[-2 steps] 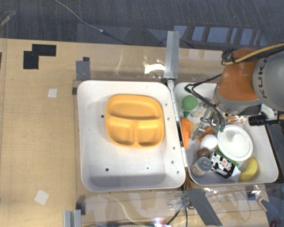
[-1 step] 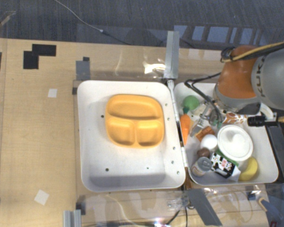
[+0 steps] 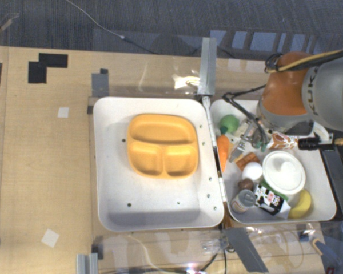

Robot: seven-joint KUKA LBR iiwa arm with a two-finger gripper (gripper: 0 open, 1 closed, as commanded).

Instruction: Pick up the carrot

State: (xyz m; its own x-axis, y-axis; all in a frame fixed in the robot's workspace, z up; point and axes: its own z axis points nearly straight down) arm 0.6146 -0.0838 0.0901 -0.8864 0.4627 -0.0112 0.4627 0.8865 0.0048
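Reaching in from the right, the KUKA arm's tool (image 3: 244,143) hovers low in the right bin (image 3: 326,207), just beside the carrot (image 3: 222,151), which lies along the bin's left wall below a green vegetable (image 3: 228,122). Whether the tool's fingers are spread or closed cannot be told from above (clutter blurs them), and nothing is visibly held. A clean grasp likely calls for straddling the carrot across its narrow width, staying clear of the wall and the white egg (image 3: 252,170) nearby. The yellow divided tray (image 3: 162,145) sits in the left bin (image 3: 111,210)
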